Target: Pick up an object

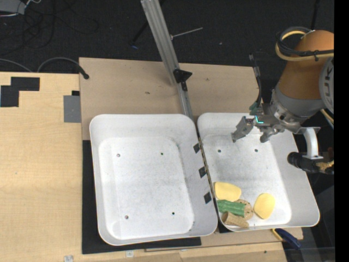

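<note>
My gripper [252, 133] hangs over the far part of the right bin [305, 201], its two fingers spread open with nothing between them. At the near edge of that bin lie a yellow rounded piece [227, 191], a second yellow piece [265, 205], a green object [231, 206] and a tan object [238, 218], all bunched together. The gripper is well above and behind this cluster.
The left bin [103, 130] sits beside the right one, with black clips [202, 171] along the shared rim. A slanted metal rail [163, 42] rises behind the bins. The arm's orange band [305, 64] stands at the right.
</note>
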Action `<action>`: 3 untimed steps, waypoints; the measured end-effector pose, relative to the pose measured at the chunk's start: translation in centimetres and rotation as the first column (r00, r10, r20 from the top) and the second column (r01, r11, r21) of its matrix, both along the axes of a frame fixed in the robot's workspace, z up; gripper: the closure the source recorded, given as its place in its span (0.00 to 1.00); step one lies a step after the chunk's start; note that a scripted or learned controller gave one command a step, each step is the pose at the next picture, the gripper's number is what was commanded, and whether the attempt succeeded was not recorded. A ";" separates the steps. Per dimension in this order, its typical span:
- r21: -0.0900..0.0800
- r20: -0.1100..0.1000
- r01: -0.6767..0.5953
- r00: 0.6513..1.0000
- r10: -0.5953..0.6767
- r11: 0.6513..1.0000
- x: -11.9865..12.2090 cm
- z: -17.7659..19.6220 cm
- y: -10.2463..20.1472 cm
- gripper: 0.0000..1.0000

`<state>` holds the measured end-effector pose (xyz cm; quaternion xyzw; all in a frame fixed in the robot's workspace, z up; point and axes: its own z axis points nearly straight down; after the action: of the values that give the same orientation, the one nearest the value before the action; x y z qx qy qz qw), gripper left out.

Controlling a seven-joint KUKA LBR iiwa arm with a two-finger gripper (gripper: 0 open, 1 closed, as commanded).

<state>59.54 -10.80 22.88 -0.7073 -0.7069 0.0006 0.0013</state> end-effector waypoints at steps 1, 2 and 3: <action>0.001 -0.007 0.000 1.000 0.000 1.000 -0.2 -6.2 0.8 0.00; 0.001 -0.007 0.001 1.000 -0.001 1.000 -1.3 -11.8 1.5 0.00; -0.001 0.002 0.003 1.000 -0.003 1.000 -1.2 -13.7 1.5 0.00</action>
<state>58.31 -9.30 9.23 -0.7084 -0.7058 0.0005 0.0004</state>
